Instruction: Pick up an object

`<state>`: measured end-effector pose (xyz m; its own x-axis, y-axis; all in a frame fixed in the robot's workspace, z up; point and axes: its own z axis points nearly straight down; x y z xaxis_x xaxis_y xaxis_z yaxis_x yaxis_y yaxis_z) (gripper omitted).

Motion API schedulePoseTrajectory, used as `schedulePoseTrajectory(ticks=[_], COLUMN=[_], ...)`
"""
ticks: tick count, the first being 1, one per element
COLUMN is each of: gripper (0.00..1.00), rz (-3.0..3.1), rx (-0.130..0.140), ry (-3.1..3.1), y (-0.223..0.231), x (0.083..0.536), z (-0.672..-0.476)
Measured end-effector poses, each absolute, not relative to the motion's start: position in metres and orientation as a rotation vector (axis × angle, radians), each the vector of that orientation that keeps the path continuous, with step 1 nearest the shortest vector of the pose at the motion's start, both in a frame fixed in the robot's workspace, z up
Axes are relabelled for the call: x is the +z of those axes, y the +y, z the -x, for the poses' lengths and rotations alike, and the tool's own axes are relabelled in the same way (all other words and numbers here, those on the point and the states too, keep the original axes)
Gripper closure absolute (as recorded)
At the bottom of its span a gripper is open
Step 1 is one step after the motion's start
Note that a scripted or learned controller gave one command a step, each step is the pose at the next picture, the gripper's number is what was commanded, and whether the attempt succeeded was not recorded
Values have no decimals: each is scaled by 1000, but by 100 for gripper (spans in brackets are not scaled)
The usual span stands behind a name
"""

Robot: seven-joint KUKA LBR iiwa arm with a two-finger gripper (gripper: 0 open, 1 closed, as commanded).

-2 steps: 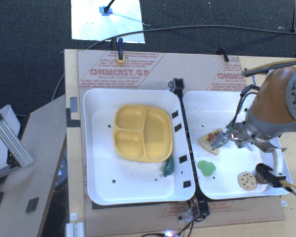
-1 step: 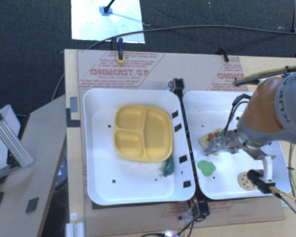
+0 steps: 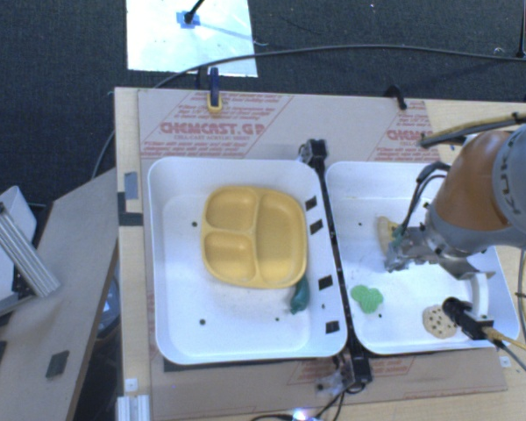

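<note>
At centre right, our gripper [image 3: 397, 257], state indiscernible, hovers by the yellow piece [image 3: 386, 229]; likely light and rigid, we grasp its edges.

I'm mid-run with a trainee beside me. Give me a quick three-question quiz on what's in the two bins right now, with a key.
1. True or false: the yellow divided plate lies in the right bin.
2. Which item lies nearest the front edge of the right bin? A) green toy B) brown cookie C) pale yellow piece
3. Fill in: the dark green item in the left bin lies just off the plate's front-____ corner.

Key
1. False; it lies in the left bin.
2. B.
3. Right. Note: the gripper hangs over the right bin, beside the pale yellow piece.
</note>
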<state>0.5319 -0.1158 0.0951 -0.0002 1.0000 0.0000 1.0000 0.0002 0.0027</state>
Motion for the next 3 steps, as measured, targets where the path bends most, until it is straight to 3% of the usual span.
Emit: schedulePoseTrajectory(ticks=[2, 3], gripper=[100, 100], rz=[-2214, -2214], rx=[5, 4], ry=[2223, 2224], y=[-125, -125], x=[197, 216], z=[-535, -536])
